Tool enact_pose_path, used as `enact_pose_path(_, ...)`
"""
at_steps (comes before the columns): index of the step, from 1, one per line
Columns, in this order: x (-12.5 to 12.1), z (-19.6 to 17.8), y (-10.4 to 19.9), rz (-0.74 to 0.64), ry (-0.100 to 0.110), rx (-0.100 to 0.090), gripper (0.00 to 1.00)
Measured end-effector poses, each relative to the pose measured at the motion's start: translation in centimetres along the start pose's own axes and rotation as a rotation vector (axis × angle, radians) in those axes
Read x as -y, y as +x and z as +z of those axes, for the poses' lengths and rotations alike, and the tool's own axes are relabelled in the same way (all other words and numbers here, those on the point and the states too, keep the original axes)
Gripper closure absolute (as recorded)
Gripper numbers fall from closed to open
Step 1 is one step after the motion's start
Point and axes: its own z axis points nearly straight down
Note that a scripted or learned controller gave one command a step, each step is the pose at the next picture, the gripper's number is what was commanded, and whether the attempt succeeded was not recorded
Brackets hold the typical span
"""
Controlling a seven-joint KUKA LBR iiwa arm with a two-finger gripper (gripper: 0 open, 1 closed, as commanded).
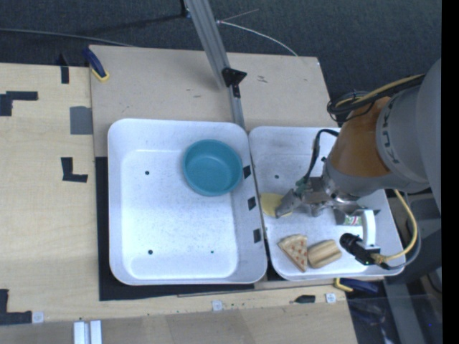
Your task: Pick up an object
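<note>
**Reaching into the right-hand bin: arm low over yellow item, grip state not determinable**

Reaching in from the right of the frame, the grey arm [401,142] with its orange band [358,149] extends down into the right bin [287,143]. The gripper [292,203] sits low at the left-centre of that bin, just beside the dividing wall between the two bins. Whether it is open or closed cannot be determined at this resolution, and nothing can be confirmed as held.

A yellow object [270,204] lies on the bin floor directly at the gripper tip, touching or very nearly touching it; contact cannot be verified. Its shape is partly hidden by the gripper.

Below these, toward the lower edge of the right bin, rest a triangular tan piece [293,251] resembling a pizza slice and, just beside it to the right, a tan bread-like roll [323,253]. The two appear to touch. Both lie apart from the gripper.

The left bin [136,213] holds a blue bowl [212,166], upright, in its upper right area near the divider, well apart from the gripper.

Both bins stand on a wooden bench [43,192]. A metal pole [211,38] crosses the upper centre of the frame at a slant.
</note>
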Motion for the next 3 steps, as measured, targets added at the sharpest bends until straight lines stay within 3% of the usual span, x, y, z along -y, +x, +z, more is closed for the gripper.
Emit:
enact_pose_path(1, -0.1, -1.3, 0.2, -0.003, -0.004, -0.001, 1.0)
enact_pose_path(3, -0.8, -12.0, -1.5, -0.001, -0.013, 0.002, 1.0)
